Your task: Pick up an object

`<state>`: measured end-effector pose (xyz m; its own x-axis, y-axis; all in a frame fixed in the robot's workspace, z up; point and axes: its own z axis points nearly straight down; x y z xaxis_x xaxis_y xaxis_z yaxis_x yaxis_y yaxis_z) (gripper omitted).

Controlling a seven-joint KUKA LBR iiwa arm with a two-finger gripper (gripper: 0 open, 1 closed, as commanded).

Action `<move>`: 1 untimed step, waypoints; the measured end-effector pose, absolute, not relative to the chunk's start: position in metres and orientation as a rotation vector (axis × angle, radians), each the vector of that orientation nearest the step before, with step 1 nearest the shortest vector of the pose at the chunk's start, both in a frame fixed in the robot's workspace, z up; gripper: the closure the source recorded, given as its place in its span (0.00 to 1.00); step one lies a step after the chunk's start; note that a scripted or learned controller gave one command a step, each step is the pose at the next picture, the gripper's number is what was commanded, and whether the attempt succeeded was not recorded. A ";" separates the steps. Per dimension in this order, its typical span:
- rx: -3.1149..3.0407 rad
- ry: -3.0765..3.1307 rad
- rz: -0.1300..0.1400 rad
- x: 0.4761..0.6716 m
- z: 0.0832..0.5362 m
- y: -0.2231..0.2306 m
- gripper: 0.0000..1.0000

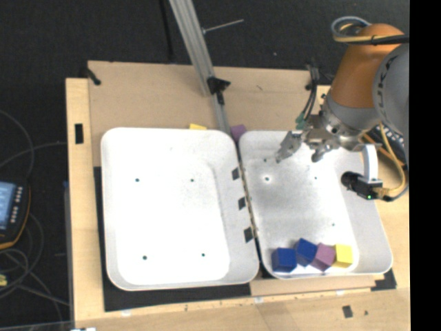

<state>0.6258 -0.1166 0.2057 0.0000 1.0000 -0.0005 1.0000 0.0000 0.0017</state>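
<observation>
My gripper (pixel 300 153) hangs over the far end of the right bin (pixel 358 212), its two fingers spread apart with nothing between them. Along the near edge of that bin lie several small blocks: a blue block (pixel 284 258), a second blue block (pixel 305 250), a purple block (pixel 323 256) and a yellow block (pixel 343 254). The gripper is well away from them, toward the far rim.
The left bin (pixel 124 205) lies beside the right one. A yellow piece (pixel 198 126) and a purple piece (pixel 238 132) sit on the bench just behind the bins. A slanted metal rail (pixel 196 40) rises behind the bins. Cables run at the right by the arm.
</observation>
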 end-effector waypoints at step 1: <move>2.222 2.215 0.001 0.589 0.096 -0.090 0.00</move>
